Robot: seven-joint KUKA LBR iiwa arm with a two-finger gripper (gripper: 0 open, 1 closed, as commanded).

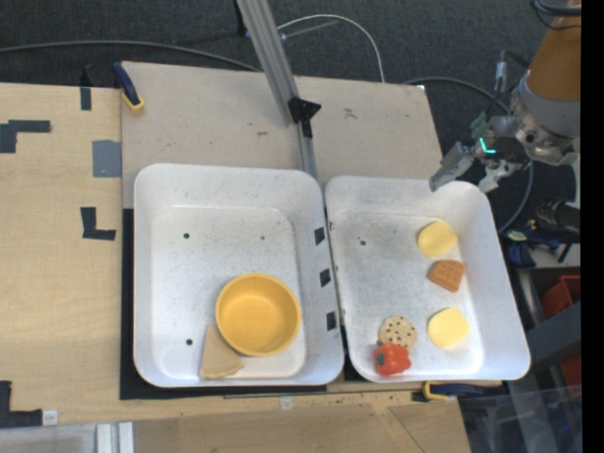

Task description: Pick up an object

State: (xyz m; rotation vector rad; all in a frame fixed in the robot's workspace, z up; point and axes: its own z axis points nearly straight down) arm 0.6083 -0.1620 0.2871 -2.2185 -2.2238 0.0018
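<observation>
My gripper (469, 171) hangs over the far right corner of the right bin (377, 206), its two fingers spread open with nothing between them. Inside that bin lie a pale yellow round piece (437, 239), an orange-brown wedge (446, 275), a second yellow round piece (447, 327), a speckled cookie (397, 331) and a red toy vegetable (392, 359). The nearest of these, the upper yellow piece, sits below and slightly left of the gripper.
The left bin (160, 215) holds a yellow bowl (258, 313) resting on a tan flat piece (219, 359). A slanted metal pole (274, 50) rises behind the bins. Cables run across the dark floor at the back.
</observation>
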